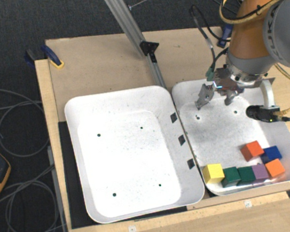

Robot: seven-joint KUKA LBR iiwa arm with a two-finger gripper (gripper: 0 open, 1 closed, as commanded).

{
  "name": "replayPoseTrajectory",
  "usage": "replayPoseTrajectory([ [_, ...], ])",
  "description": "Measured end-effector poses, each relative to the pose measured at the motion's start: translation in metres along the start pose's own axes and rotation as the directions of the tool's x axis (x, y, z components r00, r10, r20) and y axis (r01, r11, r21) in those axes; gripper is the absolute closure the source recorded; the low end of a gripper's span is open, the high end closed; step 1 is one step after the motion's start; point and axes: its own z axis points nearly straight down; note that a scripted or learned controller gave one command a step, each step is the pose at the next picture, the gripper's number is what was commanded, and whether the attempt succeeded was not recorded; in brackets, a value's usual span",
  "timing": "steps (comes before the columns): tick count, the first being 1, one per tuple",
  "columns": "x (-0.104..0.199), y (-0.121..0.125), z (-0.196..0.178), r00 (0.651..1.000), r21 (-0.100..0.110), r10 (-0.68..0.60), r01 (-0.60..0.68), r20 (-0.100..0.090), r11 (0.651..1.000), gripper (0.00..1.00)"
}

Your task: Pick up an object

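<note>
Small blocks lie bunched along the near edge of the right bin (217, 129): a yellow block (214, 172), two green blocks (238, 175), a purple block (260, 171), two orange blocks (252, 150) and a blue block (272, 153). My gripper (217, 96) hangs over the far part of that bin, well away from the blocks. Its two fingers (205, 97) are spread apart with nothing between them.
The left bin (123, 154) sits beside the right one. A slanted metal pole (132, 28) crosses the bench behind the bins. Cables trail on the floor at the left, and a blue-and-yellow clamp (53, 56) grips the bench's far-left corner.
</note>
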Motion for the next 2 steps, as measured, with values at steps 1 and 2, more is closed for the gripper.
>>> replayPoseTrajectory([
  [1, -0.001, -0.001, 0.042, 1.0, -0.001, 0.0, 0.0, 0.0, 1.0, 0.0],
  [2, 0.0, 0.001, 0.028, 1.0, -0.008, 0.0, 0.0, -0.001, 1.0, 1.0],
])
